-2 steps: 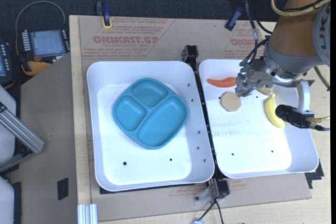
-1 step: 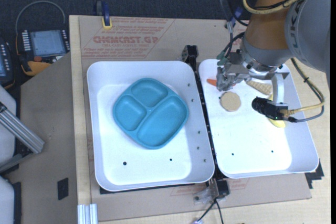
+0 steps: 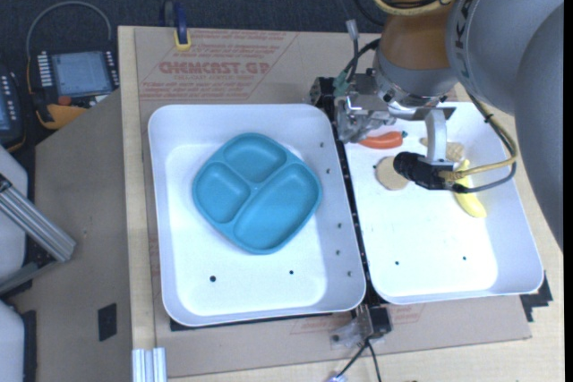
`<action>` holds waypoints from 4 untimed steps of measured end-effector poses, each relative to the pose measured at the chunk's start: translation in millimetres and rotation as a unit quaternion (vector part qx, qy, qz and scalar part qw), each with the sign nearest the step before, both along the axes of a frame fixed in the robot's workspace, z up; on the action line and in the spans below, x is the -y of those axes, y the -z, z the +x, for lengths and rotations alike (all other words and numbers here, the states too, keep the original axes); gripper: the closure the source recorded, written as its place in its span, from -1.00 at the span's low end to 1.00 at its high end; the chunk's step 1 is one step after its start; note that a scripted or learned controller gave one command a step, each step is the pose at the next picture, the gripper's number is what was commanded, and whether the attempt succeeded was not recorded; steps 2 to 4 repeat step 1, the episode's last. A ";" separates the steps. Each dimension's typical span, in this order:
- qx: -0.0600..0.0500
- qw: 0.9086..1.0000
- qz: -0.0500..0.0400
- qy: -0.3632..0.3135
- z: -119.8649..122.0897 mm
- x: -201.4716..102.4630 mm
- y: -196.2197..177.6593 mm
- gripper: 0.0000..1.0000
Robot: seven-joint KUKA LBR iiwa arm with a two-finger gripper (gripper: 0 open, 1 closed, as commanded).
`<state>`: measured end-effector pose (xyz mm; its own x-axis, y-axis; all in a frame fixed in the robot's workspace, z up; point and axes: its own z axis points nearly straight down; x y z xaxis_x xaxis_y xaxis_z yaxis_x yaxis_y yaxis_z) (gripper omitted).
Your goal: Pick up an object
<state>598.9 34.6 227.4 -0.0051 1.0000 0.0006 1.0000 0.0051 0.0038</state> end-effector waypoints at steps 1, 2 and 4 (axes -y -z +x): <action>0.000 1.000 0.000 0.000 22.9 -47.1 10.4 1.00; 0.000 1.000 0.000 0.000 22.9 -47.1 10.4 1.00; 0.000 1.000 0.000 0.000 22.9 -47.1 10.4 1.00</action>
